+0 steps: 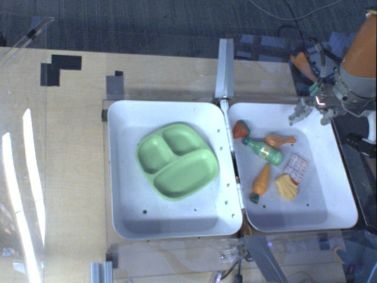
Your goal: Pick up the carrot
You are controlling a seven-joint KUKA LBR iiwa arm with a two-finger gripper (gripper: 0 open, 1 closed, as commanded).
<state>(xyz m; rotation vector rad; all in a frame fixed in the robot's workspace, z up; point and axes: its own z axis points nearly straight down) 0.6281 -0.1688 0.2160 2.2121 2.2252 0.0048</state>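
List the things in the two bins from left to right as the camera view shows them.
Green divided plate → strawberry → carrot → green bottle → chicken drumstick → yellow crinkle chip → pink wafer.

Readable text: none.
Checkered packet (296,167), below the gripper (310,115) in the right bin (339,217): red-and-white print, too small to read.
Green bottle (263,150): label illegible.
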